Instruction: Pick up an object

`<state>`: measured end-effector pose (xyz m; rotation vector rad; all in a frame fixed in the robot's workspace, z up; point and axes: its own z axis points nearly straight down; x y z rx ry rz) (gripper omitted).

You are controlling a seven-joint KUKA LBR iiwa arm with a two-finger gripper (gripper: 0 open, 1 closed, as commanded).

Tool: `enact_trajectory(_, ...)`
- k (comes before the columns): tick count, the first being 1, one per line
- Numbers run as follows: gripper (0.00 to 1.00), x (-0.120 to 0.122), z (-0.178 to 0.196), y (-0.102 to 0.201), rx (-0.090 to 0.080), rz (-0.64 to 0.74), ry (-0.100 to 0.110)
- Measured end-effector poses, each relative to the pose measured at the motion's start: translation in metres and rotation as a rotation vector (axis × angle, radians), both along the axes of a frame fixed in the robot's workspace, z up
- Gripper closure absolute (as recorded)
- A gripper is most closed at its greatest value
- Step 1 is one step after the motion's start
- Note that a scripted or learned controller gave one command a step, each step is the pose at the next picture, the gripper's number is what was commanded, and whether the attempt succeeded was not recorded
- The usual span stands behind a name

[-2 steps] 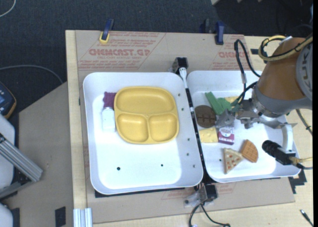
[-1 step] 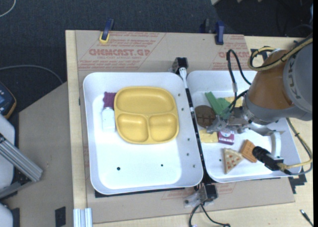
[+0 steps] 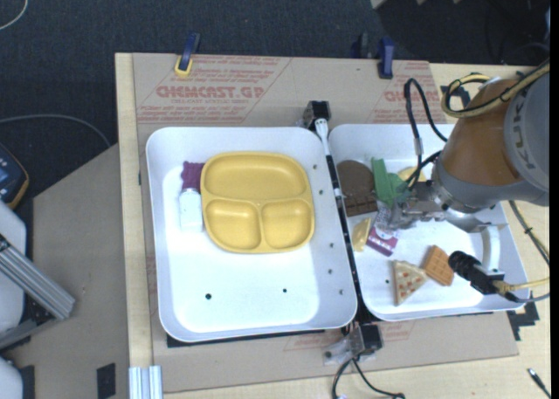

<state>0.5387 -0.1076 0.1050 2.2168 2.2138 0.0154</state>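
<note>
My gripper (image 3: pixel 392 219) reaches down into the right bin (image 3: pixel 489 297) near its left side, the grey and orange arm coming in from the right. Just below the gripper lies a small purple and white packet (image 3: pixel 381 240). A green piece (image 3: pixel 383 181) stands right behind the gripper, next to a brown lump (image 3: pixel 353 181). A yellow wedge (image 3: pixel 360 233) lies left of the packet. Toward the bin's front sit a pizza slice toy (image 3: pixel 406 280) and an orange cracker (image 3: pixel 437 265). I see nothing lifted off the bin floor.
The left bin (image 3: pixel 253 301) carries a yellow divided plate (image 3: pixel 258 199), with a purple item (image 3: pixel 191 174) and a white item (image 3: pixel 189 209) at its left edge. The rims between the two bins meet just left of the gripper.
</note>
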Motion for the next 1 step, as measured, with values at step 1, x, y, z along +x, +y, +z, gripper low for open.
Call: enact_trajectory(1,1.00,0.0110,0.0544,-0.0027,-0.003,0.002,0.008)
